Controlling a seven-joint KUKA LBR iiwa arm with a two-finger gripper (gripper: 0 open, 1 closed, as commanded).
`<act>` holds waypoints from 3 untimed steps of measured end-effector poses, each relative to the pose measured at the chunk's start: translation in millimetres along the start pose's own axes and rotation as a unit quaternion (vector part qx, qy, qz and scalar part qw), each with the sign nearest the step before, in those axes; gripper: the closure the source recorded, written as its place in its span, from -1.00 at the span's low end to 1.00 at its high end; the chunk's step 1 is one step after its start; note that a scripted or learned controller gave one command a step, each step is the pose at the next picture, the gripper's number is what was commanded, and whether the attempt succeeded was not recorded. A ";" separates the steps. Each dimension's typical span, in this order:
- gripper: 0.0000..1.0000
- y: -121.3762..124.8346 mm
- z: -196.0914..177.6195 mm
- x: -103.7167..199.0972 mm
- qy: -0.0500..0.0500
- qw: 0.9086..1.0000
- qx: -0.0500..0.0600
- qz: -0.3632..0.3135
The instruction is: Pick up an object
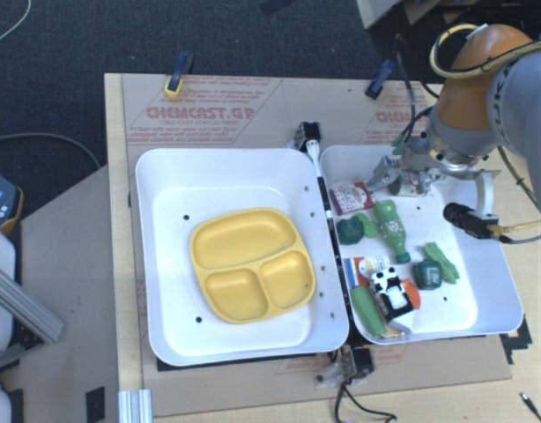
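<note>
My gripper hangs low over the far part of the right bin, under the grey wrist with its orange band. Just left of it lies a red and white packet. A green bottle lies a little nearer than the gripper, with a dark green lump to its left. Farther forward lie a green piece, a teal block, a black and white cow toy and a green cucumber shape. Nothing shows in the gripper's grasp.
The left bin holds a yellow divided plate. A black cable connector hangs off the arm over the right bin's right side. Clamps sit at the board's far edge.
</note>
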State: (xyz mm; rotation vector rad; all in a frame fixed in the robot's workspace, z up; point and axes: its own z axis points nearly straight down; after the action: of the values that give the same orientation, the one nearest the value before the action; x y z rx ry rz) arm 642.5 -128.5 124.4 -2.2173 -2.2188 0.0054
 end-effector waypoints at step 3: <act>1.00 5.4 -39.9 -6.4 -0.002 1.000 -0.007 0.001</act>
State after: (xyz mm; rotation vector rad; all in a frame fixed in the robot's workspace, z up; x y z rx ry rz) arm 648.2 -134.9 164.3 -2.2284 -2.2259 -0.0066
